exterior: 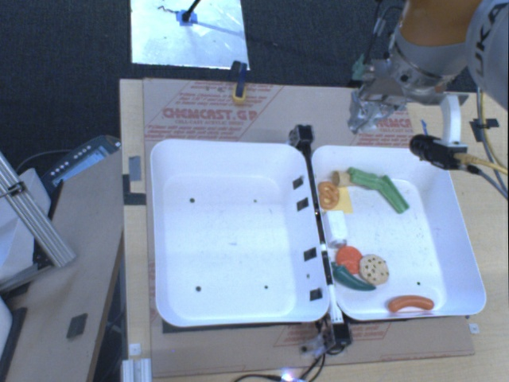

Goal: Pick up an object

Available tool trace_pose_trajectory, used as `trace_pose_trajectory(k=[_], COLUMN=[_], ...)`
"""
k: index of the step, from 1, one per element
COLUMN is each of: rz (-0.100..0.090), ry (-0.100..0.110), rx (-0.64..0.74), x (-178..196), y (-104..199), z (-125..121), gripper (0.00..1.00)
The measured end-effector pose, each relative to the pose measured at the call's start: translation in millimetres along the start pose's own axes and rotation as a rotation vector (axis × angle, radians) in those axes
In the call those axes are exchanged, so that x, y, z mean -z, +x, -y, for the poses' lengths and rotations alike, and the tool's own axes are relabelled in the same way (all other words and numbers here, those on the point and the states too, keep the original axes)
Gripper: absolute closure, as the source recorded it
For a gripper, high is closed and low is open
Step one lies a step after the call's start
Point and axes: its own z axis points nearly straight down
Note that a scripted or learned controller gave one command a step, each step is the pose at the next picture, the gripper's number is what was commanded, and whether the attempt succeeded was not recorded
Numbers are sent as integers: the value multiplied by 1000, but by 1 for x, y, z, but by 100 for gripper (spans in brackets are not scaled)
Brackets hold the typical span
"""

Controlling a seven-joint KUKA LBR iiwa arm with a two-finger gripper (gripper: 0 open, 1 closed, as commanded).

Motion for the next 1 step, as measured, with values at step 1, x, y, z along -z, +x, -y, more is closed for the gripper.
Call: trace_pose_trajectory(k=[1], rz=[3], ry=[4], rx=[-10], x=[-129], y=[-5], z=[-9], gripper=[100])
